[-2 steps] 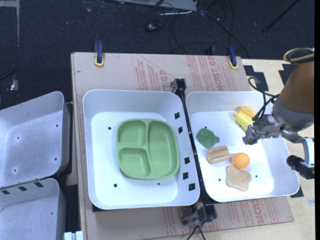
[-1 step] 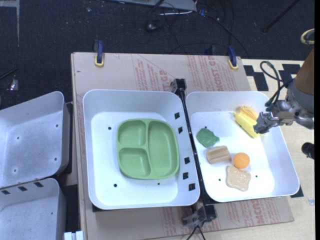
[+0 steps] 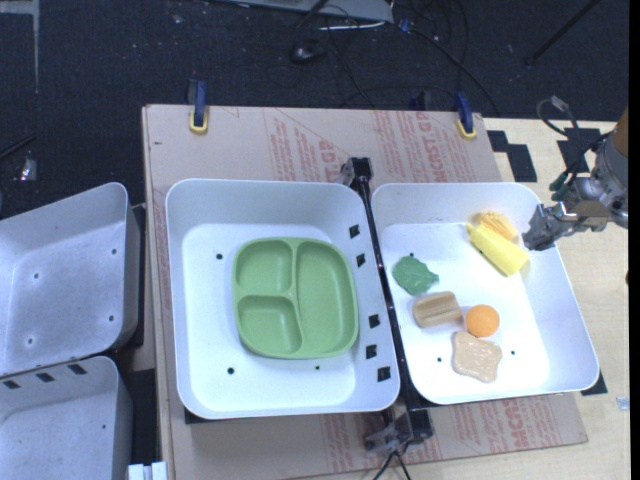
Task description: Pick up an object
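The arm comes in from the right edge of the view, where just its last stretch shows: a sliver of orange at the very border, then the grey wrist with a few thin cables looped above it. The wrist slants down and to the left. At its tip the dark pincer (image 3: 545, 230) points toward the left, too small and dim to read closely.
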You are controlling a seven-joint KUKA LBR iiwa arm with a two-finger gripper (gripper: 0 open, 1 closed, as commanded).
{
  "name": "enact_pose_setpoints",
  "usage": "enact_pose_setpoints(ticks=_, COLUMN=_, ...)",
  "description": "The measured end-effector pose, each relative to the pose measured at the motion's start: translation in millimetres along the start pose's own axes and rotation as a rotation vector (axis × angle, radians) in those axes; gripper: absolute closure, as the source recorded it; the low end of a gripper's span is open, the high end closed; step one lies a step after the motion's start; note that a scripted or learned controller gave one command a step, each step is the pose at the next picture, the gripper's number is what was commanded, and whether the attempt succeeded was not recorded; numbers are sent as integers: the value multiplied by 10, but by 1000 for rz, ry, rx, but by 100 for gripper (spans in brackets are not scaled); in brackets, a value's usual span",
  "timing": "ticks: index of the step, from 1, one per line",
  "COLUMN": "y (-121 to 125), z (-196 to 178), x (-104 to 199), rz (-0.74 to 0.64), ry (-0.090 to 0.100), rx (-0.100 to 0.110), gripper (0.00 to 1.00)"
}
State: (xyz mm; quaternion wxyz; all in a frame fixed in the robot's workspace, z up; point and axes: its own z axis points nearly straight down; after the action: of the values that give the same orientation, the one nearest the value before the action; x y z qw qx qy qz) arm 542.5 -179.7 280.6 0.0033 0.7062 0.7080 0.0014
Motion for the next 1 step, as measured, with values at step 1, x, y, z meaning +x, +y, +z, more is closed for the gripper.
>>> enact_pose_setpoints(ticks=1, y=14, z=156, x=572, rz=-5, ry=5, rx=7, gripper=100)
